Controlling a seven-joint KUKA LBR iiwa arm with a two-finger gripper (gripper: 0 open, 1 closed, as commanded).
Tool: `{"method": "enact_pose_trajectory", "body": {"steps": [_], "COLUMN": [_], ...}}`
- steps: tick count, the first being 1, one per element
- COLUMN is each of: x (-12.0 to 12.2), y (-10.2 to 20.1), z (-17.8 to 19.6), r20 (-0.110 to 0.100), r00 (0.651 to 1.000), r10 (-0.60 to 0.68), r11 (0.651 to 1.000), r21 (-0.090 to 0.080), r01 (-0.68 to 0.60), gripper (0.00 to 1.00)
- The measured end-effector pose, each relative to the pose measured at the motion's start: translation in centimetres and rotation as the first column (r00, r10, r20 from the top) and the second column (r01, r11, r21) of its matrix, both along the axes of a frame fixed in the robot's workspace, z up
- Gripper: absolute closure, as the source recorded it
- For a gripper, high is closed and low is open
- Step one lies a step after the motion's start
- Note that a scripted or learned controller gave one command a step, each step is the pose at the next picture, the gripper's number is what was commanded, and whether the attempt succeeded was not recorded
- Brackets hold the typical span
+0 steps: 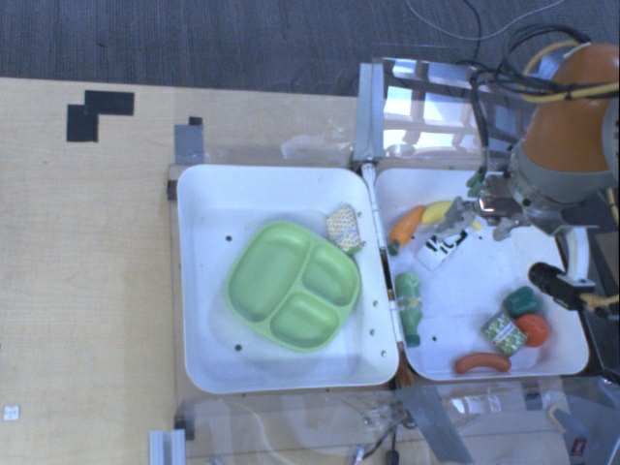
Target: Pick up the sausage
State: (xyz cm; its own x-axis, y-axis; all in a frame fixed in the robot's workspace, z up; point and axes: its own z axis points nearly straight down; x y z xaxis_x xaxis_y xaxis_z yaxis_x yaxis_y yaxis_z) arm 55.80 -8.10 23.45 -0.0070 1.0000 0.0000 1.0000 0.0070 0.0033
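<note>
While dark grey carpet [242, 17] fills the top of the scene, a pale wooden bench [77, 279] carries two white bins side by side. At nine o'clock sits the left bin [203, 356], holding a green divided plate [294, 286] and a small patterned item [343, 227] touching the plate's upper right edge. At three o'clock sits the right bin [465, 289]. The pincer [453, 229] hangs over that bin's upper part, just beside a yellow banana [435, 210] and an orange carrot [406, 225]; whether its tips are apart or together cannot be told. Well apart from it, toward five o'clock, the sausage [482, 363] lies flat by the bin's near rim.
</note>
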Motion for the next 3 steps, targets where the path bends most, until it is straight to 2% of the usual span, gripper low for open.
{"method": "enact_pose_trajectory", "body": {"steps": [1,2,3], "x": [-6.4,-5.3,5.8], "y": [-2.8,-1.9,-4.2], "z": [-11.0,-9.4,-13.9], "r20": [-0.001,0.001,0.005], "r00": [0.942,0.889,0.879], "r10": [0.335,0.459,0.476], "r11": [0.942,0.889,0.879], "r21": [-0.001,-0.002,-0.005], "r01": [-0.335,-0.459,-0.476], "gripper": [0.00,0.00,0.00]}}
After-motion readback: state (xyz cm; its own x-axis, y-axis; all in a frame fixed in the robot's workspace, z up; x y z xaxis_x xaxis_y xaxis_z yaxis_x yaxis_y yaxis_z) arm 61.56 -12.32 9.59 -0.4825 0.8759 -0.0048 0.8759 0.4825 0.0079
